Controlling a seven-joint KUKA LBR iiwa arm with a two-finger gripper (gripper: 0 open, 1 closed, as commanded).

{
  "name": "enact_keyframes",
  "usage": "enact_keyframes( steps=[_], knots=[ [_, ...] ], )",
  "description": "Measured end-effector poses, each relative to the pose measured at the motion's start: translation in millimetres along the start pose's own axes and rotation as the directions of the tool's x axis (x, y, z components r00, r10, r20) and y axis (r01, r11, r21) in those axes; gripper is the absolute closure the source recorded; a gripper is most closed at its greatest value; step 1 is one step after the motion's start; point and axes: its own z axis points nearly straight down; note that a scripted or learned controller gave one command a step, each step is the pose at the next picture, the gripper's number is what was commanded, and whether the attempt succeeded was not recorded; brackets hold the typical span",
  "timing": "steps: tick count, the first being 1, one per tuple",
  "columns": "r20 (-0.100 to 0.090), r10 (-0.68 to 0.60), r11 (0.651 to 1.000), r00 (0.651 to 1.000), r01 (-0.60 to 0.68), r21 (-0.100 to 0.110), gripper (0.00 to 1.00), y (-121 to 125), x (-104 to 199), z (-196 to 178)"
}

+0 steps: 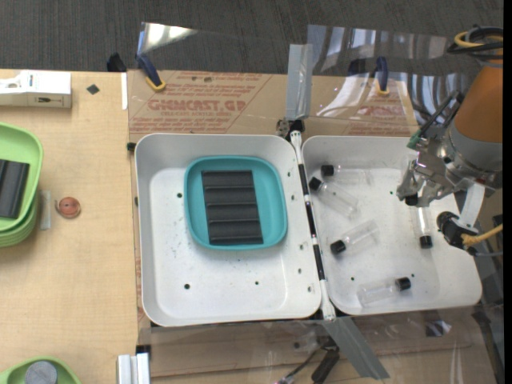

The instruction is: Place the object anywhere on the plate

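**Mostly clear vials, hard to see**

Leftmost on the tabletop [80, 294], a green tray [20, 174] is cut off by the frame edge, with a dark block in it only partly seen. Beside it lies a small reddish disc [69, 207]. Another green item with a grey lid [40, 372] is cropped at the bottom left corner.

Next, the left bin [160, 286] holds a teal plate [237, 202] with a dark ribbed insert at its middle; nothing else lies on the plate.

Further right, the right bin [464, 290] holds several clear vials with black caps. Their glass bodies almost vanish against the white floor, so the caps mark them best: one vial [352, 238] near the bin's middle, another [384, 290] near the front wall, two more [324, 178] towards the back left. Their exact number is hard to make out.

At the far right, the arm's end effector [420, 190] hangs over the right bin, its body cropped by the frame. Whether its fingers are apart or together cannot be told, and no vial is seen between them. A vial [425, 229] lies just below it.
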Motion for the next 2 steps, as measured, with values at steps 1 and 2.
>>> enact_keyframes(
  steps=[1,2],
  knots=[
    [0.000,0.000,1.000,1.000,0.000,0.000,0.00,0,0,0],
    [0.001,0.094,0.996,0.996,-0.094,0.000,0.00,-6,-42,-88]
  ],
)
